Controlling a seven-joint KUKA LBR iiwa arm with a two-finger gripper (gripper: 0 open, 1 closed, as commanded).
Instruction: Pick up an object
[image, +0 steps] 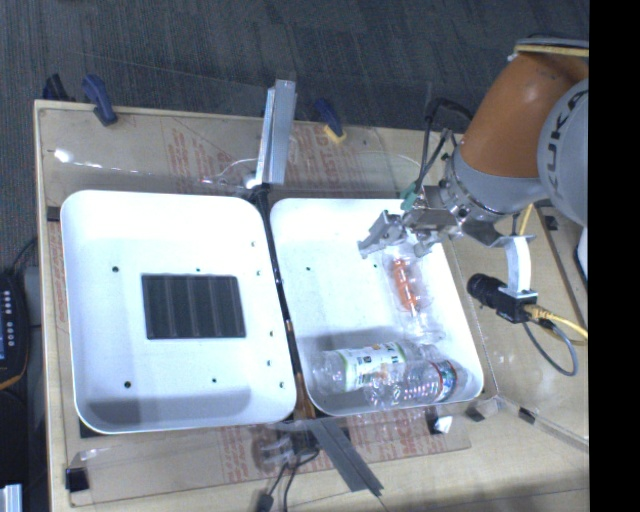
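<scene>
Over the right bin (330, 225), the gripper (400, 232) hovered above a clear packet (408, 290); whether it was parted or closed could not be told. A straight descent centred on that packet seemed wisest.

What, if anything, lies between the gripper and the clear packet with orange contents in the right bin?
Nothing visible. The gripper hangs at the packet's upper end, with bare bin floor around; the two bottles lie apart, along the right bin's near wall.
</scene>
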